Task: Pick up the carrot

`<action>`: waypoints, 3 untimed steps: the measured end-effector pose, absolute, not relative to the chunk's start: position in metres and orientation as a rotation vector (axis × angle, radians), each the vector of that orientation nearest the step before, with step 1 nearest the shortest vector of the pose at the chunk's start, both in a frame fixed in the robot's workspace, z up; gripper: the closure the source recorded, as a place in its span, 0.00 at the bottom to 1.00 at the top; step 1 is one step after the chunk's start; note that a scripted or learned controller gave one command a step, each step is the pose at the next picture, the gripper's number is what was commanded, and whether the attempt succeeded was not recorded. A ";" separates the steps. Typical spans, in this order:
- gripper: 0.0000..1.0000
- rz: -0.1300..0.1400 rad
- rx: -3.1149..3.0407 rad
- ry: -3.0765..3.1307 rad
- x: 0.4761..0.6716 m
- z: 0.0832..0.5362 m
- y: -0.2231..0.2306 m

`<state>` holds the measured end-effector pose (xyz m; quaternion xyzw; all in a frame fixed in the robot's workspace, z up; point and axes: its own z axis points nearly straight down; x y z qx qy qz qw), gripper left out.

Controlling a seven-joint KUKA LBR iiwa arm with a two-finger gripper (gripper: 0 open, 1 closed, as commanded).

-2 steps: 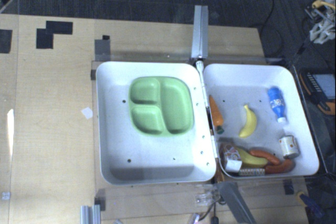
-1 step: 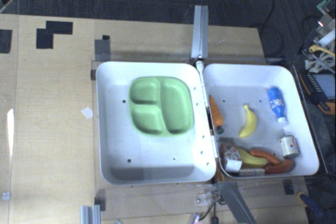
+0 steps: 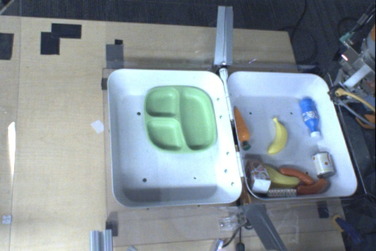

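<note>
The carrot [image 3: 240, 125] is orange with a dark green stem end pointing toward the front. It lies lengthwise in the right bin [image 3: 335, 126], tight against that bin's left wall beside the divider between the two bins. Nothing is touching it.
A yellow banana [image 3: 278, 136] lies just right of the carrot. A blue bottle [image 3: 309, 116] and a small metal can [image 3: 322, 164] sit near the right wall. A pile of red and yellow items [image 3: 288, 178] fills the front edge. The left bin [image 3: 126, 173] holds a green divided plate [image 3: 179, 117]. Cables and gear [image 3: 355, 76] crowd the bench's right side.
</note>
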<state>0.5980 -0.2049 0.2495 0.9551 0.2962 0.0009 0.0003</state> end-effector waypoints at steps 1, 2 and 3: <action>1.00 0.003 3.124 0.329 0.646 0.228 -0.204; 1.00 0.007 3.122 0.345 0.647 0.239 -0.202; 1.00 0.011 3.119 0.359 0.649 0.251 -0.200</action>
